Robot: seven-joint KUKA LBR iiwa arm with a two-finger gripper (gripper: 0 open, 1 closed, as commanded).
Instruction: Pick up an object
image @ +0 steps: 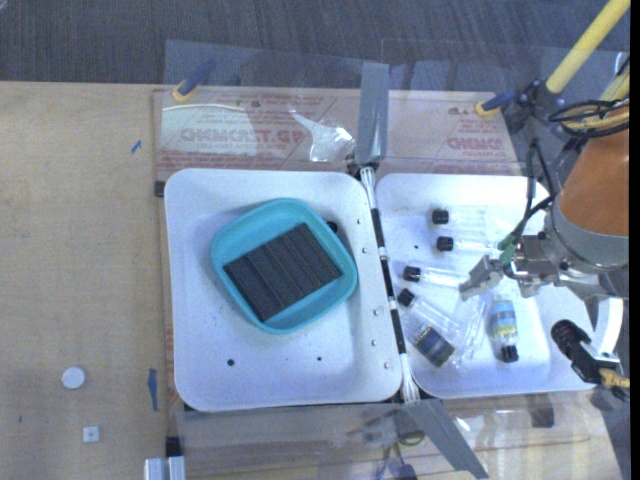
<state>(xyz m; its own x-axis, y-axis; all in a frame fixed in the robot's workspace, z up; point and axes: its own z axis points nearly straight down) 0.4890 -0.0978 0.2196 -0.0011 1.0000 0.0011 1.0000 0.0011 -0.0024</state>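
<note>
Clear tubes (pixel 452 318) blur together in the right bin (pixel 420 193); the jaws' (pixel 478 280) spread is unreadable.

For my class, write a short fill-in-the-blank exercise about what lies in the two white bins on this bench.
1. The teal tray lies in the ____ bin as the camera sees it.
2. Inside the teal tray rests a dark ribbed ____.
3. The end effector is over the ____ bin, among clear vials with black caps.

Missing words: left; slab; right

teal tray (pixel 284 264), dark ribbed insert (pixel 283 271), white bins (pixel 200 368)
</note>
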